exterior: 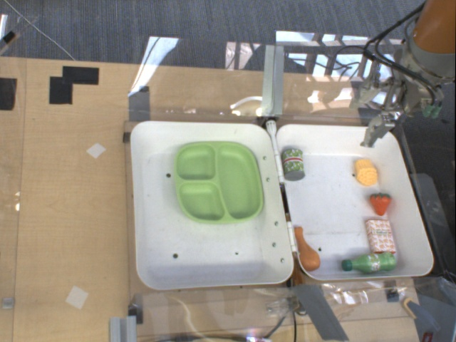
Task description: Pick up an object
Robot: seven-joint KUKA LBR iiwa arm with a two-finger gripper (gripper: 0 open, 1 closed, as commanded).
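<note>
Camera view from above the desk (64, 212): we see two shallow white bins side by side, the left bin (153, 262) carrying a green divided plate (217, 182) near its middle. In the right bin (320, 191) lie the pickable things: a small can (293, 162) upright just beside the dividing wall, a yellow round cracker-like piece (365, 172), a strawberry (381, 203) just below it, a red-and-white box (380, 235), a green bottle (369, 263) lying on its side along the near wall, and an orange drumstick-shaped piece (306, 251) at the near left corner. Our arm (grey, with an orange band (434, 23)) reaches in from the right; its claw (375, 129) hangs over the far right corner of the right bin, above the cracker-like piece and apart from it. We see nothing between its fingers, and we cannot tell how far they are parted.
</note>
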